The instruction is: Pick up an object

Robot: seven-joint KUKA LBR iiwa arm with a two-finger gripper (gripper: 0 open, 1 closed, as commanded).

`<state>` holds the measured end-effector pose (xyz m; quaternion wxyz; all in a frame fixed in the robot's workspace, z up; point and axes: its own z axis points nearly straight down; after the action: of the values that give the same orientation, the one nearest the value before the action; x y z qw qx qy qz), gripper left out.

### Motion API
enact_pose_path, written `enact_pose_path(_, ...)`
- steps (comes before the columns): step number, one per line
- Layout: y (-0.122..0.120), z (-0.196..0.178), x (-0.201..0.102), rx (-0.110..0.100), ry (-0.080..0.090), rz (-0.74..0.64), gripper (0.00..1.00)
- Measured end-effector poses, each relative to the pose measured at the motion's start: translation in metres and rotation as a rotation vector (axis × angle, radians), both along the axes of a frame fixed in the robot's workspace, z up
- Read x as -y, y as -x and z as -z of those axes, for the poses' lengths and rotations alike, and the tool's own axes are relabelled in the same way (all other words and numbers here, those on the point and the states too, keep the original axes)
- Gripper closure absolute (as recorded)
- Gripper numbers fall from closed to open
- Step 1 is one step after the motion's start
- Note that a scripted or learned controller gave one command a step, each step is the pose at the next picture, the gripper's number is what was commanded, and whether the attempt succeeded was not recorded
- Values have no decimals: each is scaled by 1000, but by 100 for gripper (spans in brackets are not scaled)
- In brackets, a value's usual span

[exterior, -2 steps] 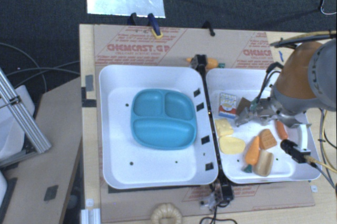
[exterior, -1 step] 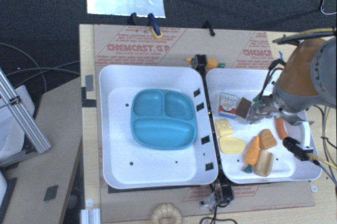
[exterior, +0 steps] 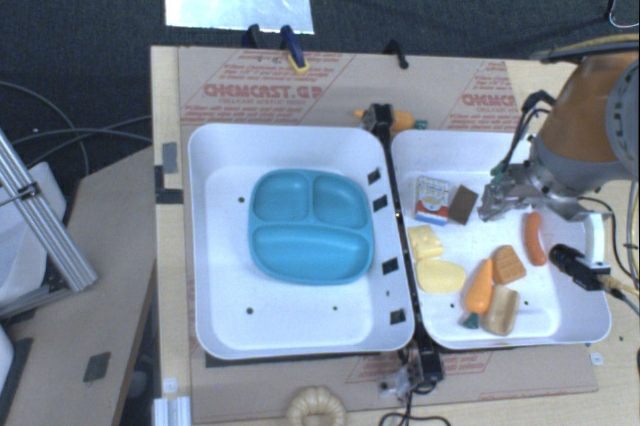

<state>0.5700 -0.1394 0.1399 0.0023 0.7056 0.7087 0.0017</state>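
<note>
Dark carpet round a cardboard-topped bench w/ two white bins.

Camera view: gripper hangs low over the right bin; can't tell if it's clenched or released, too blurry. Nothing visibly held. Just beside its tip sits a brown block touching a small carton; a sausage lies on the arm side. Imo go for whichever piece stands most apart and come straight down.

Also there: cheese, yellow slice, carrot, toast, bread roll. Left bin holds a blue divided plate, far from the tip.
</note>
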Motion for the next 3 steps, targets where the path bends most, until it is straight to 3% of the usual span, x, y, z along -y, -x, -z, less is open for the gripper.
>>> enact_pose_path(1,-1,-65,-2,2,1,-1,100)
enact_pose_path(2,-2,-86,-2,-1,0,-1,100)
enact_pose_path(3,24,-96,-45,-4,-2,-4,100)
